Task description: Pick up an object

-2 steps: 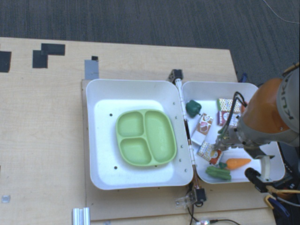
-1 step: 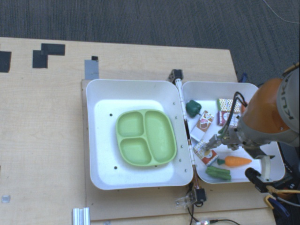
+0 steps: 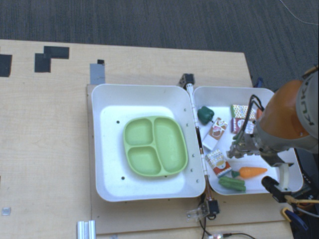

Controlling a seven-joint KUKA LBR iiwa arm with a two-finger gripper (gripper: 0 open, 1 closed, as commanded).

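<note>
The right bin [image 3: 234, 94] holds several small items: a dark green pepper-like piece [image 3: 205, 115], a small carton [image 3: 218, 130], a colourful box [image 3: 240, 112], a red and white carton [image 3: 218, 162], an orange carrot [image 3: 251, 172] and a green cucumber [image 3: 232, 183]. My gripper [image 3: 238, 151] hangs low over the middle of this bin, just right of the red and white carton and above the carrot. Its fingertips are dark and partly hidden by the wrist. Nothing visible sits between them.
The left bin [image 3: 104, 148] holds a light green divided plate [image 3: 155, 146]. The arm's orange band [image 3: 289, 114] covers the right bin's right side. Cables and a clamp lie at the bench's front edge [image 3: 209, 210]. Wooden bench surface spreads to the left.
</note>
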